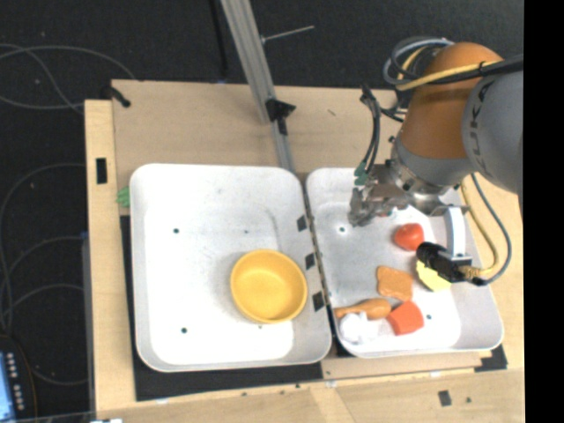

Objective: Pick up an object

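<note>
Two-finger gripper hovering over right white bin's far-left corner, finger state unclear, nothing visibly held | small red round object lying mid-bin, near right edge | pick not yet done

Legible text: partial dark lettering, apparently "UK", on the grey arm casing below the orange band, cut off by the frame edge and not fully readable. No readable labels, brands, numbers or signs on the left bin, the right bin, the yellow bowl, the small items in the right bin, or the bench; small dark marks on the bench and bin surfaces are too small to read as characters
</note>
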You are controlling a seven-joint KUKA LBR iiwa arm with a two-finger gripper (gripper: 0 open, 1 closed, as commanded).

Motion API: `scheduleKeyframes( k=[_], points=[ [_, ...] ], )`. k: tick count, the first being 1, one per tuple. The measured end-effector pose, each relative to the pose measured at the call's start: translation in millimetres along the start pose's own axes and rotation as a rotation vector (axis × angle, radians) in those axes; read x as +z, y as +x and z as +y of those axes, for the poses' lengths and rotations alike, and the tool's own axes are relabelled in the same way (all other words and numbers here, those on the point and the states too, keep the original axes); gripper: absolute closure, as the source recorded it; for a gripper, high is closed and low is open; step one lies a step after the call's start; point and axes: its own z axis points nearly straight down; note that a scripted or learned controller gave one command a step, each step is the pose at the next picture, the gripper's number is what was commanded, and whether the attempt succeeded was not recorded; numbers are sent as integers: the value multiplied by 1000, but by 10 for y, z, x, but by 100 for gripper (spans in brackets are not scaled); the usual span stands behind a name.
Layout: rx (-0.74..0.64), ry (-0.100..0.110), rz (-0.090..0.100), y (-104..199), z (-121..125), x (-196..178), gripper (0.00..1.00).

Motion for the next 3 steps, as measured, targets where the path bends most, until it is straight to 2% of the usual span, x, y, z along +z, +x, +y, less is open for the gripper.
scheduleKeyframes(
  k=[1,2,3],
  points=[
    [1,2,-1,516,85,88,100],
    [3,2,0,961,178,-43,100],
    [2,3,-1,1420,294,23,100]
  ],
)
